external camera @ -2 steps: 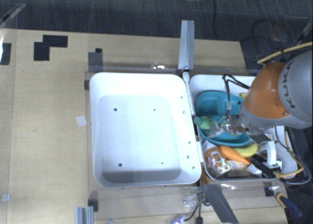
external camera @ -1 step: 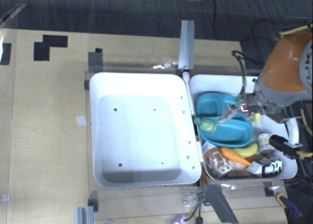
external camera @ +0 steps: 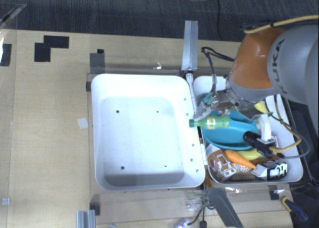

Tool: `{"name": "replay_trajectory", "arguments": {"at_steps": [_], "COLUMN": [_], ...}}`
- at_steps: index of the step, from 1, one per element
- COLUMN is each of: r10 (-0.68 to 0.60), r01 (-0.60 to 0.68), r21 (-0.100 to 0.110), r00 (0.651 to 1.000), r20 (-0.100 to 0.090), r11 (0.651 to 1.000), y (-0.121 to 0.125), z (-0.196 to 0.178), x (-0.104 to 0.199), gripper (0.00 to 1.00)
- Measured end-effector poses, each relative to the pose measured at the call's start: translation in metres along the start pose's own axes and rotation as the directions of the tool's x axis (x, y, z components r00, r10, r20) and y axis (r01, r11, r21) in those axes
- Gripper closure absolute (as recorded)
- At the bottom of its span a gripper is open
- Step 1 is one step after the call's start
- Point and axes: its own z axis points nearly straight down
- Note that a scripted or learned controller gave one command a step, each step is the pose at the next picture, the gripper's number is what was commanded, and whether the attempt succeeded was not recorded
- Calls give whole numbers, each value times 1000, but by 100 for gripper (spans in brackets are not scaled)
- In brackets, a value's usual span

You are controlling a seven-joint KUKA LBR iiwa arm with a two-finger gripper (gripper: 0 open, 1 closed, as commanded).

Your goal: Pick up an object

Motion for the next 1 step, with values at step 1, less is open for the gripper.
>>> {"name": "replay_trajectory", "arguments": {"at_steps": [1], "r10": [34], "r01": [-34], "r21": [4], "r00": [999], "r20": [0], "r11": [999], "y": [60], "z": [2], "x": [94], "gripper": [0]}}
